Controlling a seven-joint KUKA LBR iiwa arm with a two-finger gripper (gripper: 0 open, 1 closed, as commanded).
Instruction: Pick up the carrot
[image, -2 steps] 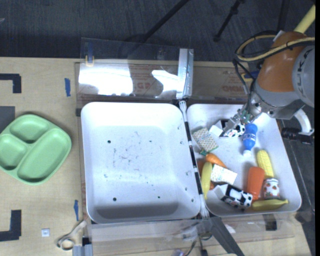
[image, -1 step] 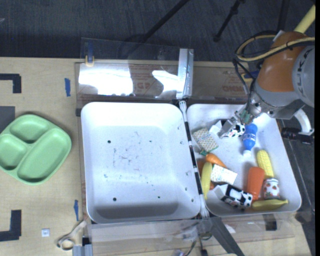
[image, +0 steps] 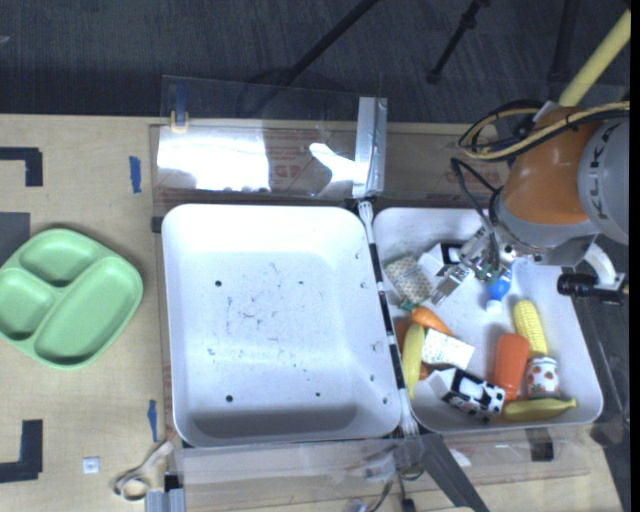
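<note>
A single camera watched me from above, fixed over the surface and tilted so that it looked down at a slant rather than straight. It stood far enough off to take in both white bins side by side, the left bin near the middle of the picture and the right bin toward its right side, along with a green divided plate at the left edge. Dark carpet ran along the top of the picture, beyond the far side of the surface. My arm entered from the right, seen from above, large and close at the upper right corner.
</note>
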